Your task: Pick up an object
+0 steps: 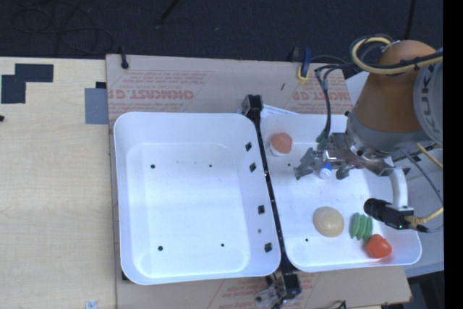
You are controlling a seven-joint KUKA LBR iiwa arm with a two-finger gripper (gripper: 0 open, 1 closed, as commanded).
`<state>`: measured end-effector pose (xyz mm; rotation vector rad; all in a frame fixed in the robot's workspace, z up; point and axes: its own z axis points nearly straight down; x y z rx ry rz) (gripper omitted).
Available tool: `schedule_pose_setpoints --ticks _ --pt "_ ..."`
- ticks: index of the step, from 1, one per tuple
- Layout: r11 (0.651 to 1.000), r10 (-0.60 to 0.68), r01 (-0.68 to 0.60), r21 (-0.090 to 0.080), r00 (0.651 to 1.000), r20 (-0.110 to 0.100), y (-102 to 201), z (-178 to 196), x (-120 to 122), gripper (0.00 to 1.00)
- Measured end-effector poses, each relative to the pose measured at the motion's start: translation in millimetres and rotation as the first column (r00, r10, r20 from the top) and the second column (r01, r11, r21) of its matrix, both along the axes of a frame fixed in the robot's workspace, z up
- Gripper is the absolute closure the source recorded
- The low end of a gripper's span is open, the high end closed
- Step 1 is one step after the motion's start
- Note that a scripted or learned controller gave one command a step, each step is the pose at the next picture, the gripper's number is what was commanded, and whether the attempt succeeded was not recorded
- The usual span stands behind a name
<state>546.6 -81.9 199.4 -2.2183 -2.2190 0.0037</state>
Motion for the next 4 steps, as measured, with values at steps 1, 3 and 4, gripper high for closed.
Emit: schedule_pose_setpoints --ticks 1,3,4 --pt "1.0 -0.002 0.002 -0.002 1.0 0.003 -8 -117 27 0.0" --pt "1.0 -0.004 0.004 -0.005 1.0 0.007 -113 -71 98 0.0" --pt "1.0 0.0 0.0 -0.013 1.0 0.026 -91 -91 93 0.0"
